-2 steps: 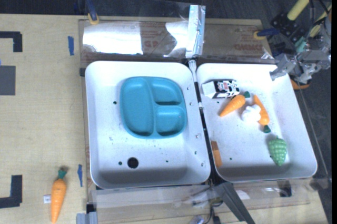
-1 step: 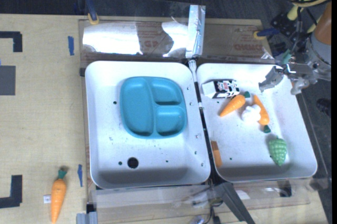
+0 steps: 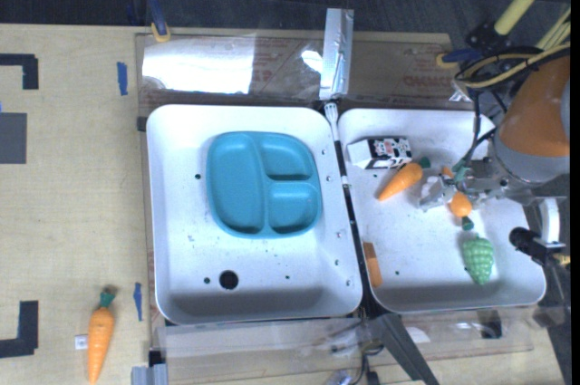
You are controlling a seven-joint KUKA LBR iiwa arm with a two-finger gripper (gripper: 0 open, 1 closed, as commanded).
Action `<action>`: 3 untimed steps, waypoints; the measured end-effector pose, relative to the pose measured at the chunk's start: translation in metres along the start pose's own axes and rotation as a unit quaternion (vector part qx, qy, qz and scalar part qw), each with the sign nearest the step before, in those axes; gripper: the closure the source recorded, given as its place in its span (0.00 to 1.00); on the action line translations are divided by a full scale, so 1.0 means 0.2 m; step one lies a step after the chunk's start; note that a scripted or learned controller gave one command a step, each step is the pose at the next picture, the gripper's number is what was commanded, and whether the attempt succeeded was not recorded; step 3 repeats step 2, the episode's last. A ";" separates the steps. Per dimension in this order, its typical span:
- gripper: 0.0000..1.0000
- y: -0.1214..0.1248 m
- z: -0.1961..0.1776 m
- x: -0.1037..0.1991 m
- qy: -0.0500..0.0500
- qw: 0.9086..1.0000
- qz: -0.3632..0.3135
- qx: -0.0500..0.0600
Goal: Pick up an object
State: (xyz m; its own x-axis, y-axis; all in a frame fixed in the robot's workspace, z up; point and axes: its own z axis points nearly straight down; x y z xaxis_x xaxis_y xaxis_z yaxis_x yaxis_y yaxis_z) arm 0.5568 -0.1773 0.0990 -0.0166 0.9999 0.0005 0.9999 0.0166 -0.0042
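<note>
Arm [image 3: 535,125] reaches in from the right, orange band above the wrist, over the right bin [image 3: 426,279]. Jaws sit low in that bin at about [image 3: 444,190]; metal parts blur together there, so I cannot tell whether they are spread or pressed together, or pinching anything.

Just left of the jaws, near touching: a carrot [image 3: 400,181], tilted, tip pointing down-left. Beyond it, further left and back: a small black-and-white carton [image 3: 385,149]. Just right of the jaws: a small orange piece [image 3: 461,206], and below that, toward the bin's front, a green bumpy toy [image 3: 478,258].

Well to the left of the jaws, in the left bin [image 3: 181,265]: a blue divided plate [image 3: 263,182], lying flat. Far left on the tabletop [image 3: 63,193], outside both bins: a second carrot [image 3: 100,333].
</note>
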 end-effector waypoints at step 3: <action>1.00 0.25 -0.60 0.20 -0.001 1.000 0.010 -0.007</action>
